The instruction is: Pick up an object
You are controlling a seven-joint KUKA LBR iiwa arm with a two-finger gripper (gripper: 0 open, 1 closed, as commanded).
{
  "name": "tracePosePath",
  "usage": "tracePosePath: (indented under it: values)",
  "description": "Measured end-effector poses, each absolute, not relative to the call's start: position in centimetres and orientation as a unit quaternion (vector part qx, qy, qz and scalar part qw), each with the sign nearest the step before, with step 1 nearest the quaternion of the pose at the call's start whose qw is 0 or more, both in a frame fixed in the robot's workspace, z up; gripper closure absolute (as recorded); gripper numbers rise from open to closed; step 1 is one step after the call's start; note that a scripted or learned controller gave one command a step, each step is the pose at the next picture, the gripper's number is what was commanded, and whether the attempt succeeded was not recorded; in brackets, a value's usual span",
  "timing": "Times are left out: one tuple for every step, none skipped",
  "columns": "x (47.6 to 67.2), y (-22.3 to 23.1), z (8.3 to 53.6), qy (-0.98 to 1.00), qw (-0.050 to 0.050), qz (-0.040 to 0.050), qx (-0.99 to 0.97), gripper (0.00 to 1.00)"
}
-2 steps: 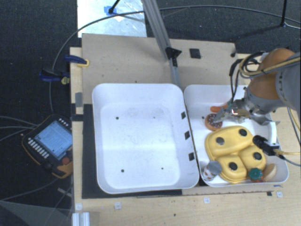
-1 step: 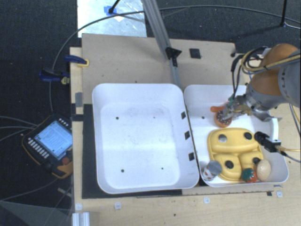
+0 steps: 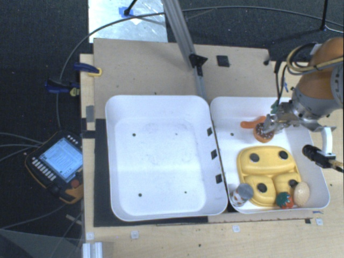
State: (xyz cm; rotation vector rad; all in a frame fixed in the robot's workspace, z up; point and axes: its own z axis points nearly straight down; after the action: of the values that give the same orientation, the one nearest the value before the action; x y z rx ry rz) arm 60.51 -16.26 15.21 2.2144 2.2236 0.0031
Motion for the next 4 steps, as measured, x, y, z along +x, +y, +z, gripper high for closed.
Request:
tracePosePath:
  values:
    - [60.7,-16.3,20.6,0.709,0.003,0.0017,0.705,1.00]
    - [61.8,-10.3,21.8,0.711,0.001,0.0020,0.703,1.00]
    - [62.5,-5.2,21.0,0.711,0.000,0.0015,0.703,1.00]
    - [62.3,-0.2,21.2,0.710,0.000,0.0010,0.704,1.00]
